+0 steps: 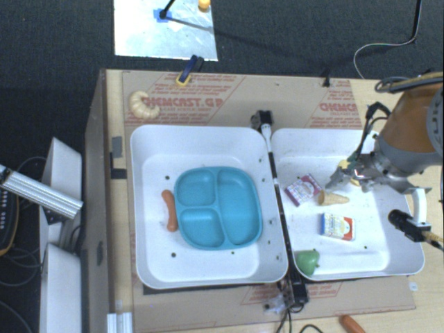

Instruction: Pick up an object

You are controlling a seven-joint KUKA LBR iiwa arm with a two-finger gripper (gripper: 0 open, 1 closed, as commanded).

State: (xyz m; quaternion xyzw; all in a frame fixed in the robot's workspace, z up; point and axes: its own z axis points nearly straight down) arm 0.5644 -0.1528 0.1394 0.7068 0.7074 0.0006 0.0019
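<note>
- Hand [345,175] low over the right bin [399,255], reaching in from the right; open or closed, impossible to tell.
- Just below it, a tan cone-shaped piece [334,199]; beside that, a purple packet [302,189].
- Nearer the front, a small box [338,225] and a green item [307,260].
- In the left bin [152,255], a blue divided plate [217,207] beside a sausage [170,210].

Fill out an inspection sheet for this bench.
Surface: two shallow white bins, left bin and right bin, on a cardboard-covered bench.
Job's things: right bin holds a purple packet, tan cone, small white box, green piece.
Clutter: blue divided plastic tray and orange sausage in left bin.
Gripper: gripper low over right bin, near the cone.
Cables: white cable on dark floor.
Surroundings: silver sheet on the floor.
</note>
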